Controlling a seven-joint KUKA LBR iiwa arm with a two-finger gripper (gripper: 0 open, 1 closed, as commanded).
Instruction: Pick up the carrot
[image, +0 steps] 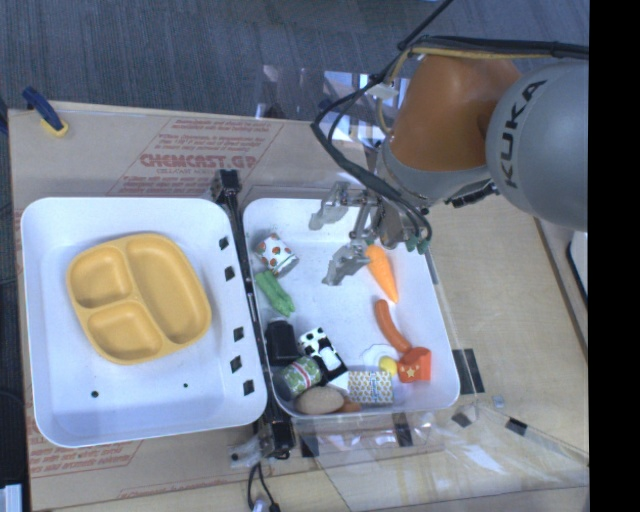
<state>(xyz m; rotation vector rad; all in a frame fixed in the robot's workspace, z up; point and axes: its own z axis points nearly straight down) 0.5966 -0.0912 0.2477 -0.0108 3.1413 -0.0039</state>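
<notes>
The carrot (382, 272), orange and tapering to a point at its lower end, lies in the right bin (300, 215) near the right wall. My gripper (331, 243) hangs over the upper middle of that bin, open. One metal finger (327, 212) sits toward the bin's far edge and the other (343, 264) ends just left of the carrot's thick top. There is nothing between the fingers. The carrot's top end lies close under the wrist.
The right bin also holds a small red-and-white can (272, 253), a green pod (273, 292), a sausage (392, 325), a red block (414, 365), a cow-patterned cube (320, 348) and several more toys along its front. A yellow divided plate (137, 296) sits in the left bin (40, 390).
</notes>
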